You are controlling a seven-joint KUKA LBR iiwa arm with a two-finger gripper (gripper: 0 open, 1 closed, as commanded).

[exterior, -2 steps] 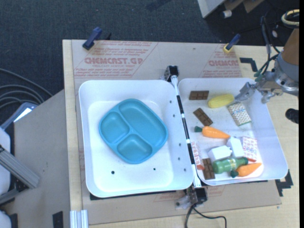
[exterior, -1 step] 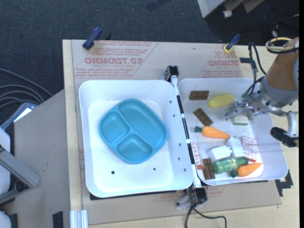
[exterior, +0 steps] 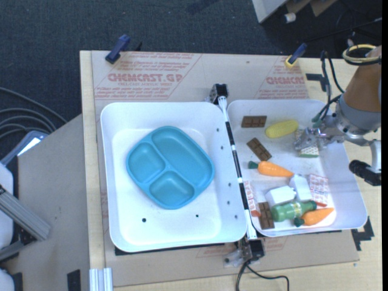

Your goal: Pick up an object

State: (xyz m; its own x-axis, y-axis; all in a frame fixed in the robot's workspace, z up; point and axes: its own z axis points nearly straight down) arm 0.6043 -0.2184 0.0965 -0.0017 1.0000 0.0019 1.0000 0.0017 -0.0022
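camera view: the claw (exterior: 307,143), its opening not discernible, sits low in the right bin (exterior: 357,205) beside the yellow lemon (exterior: 282,128), likely light, rigid and smooth, best gripped across its narrow middle.

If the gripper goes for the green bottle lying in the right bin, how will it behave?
The green bottle lies on its side and looks round, so it may roll if nudged. Its surface looks smooth and glossy, so it may slip in a pinch. A carrot, a white block and a brown bar crowd it, so they would likely shift too.
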